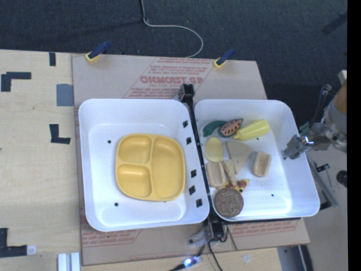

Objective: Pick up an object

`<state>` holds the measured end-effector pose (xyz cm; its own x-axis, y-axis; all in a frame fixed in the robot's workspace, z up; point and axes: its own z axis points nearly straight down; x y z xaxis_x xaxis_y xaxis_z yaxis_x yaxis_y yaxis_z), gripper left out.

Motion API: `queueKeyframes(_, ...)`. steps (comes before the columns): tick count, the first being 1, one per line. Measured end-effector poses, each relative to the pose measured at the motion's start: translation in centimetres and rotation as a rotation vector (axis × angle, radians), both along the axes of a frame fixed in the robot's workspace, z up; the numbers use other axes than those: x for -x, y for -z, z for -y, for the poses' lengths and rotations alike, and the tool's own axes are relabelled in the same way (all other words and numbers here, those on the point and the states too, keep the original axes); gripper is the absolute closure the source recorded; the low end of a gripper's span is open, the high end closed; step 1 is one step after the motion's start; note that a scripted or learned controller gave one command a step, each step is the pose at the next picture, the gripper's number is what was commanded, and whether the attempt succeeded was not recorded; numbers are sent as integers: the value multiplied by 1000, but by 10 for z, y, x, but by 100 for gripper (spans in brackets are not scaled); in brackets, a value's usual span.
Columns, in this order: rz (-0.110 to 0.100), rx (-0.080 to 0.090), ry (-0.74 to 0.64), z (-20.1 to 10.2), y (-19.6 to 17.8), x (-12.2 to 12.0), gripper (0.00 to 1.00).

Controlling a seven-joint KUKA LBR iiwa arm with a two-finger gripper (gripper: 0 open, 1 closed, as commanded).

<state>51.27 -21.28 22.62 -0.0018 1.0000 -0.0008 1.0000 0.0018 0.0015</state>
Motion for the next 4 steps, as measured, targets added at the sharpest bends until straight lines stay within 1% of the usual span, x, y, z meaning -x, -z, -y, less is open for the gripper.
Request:
queueKeyframes(2,-2,-2,-4,-79,-2,-43,100)
queueKeyframes(3,-1,-2,-6,-132,-6,-73,100)
queueKeyframes(4,-1,-2,-5,-175,-9,-105,100)
